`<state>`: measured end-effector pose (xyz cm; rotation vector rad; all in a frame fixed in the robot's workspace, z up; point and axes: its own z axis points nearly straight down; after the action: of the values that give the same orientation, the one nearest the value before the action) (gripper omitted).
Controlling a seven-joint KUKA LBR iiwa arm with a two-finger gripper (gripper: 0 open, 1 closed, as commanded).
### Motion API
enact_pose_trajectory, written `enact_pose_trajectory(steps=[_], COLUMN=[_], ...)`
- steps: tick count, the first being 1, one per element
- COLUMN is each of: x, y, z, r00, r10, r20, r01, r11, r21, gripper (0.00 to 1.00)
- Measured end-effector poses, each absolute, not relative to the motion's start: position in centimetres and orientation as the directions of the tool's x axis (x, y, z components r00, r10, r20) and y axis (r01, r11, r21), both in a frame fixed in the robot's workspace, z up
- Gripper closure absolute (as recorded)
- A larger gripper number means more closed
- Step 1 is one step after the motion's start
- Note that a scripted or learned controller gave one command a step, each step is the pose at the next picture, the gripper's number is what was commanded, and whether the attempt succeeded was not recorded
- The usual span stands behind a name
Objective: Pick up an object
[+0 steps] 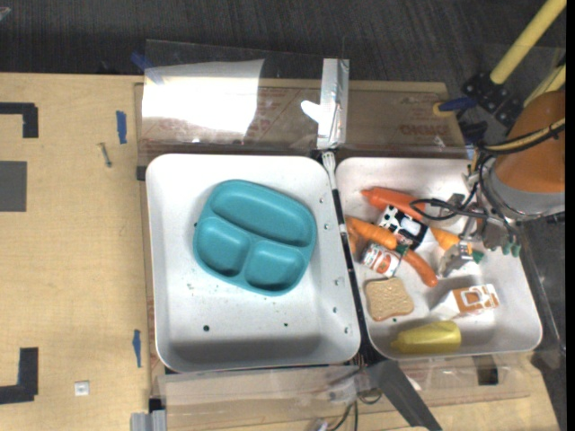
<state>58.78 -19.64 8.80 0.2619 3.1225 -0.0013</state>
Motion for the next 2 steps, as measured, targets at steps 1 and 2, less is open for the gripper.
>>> enact_pose_trajectory(steps=[1,2], x=[56.2,56.6], y=[-16.8,-16.8], z=[8.9,10.2], r00=[-0.975,-0.976], r10=[0.220,0.218], r20=[-0.009,-0.022], r01=[0.220,0.218], r11=[0.975,0.976], r21=[0.001,0.000], gripper=[0.00,1.00])
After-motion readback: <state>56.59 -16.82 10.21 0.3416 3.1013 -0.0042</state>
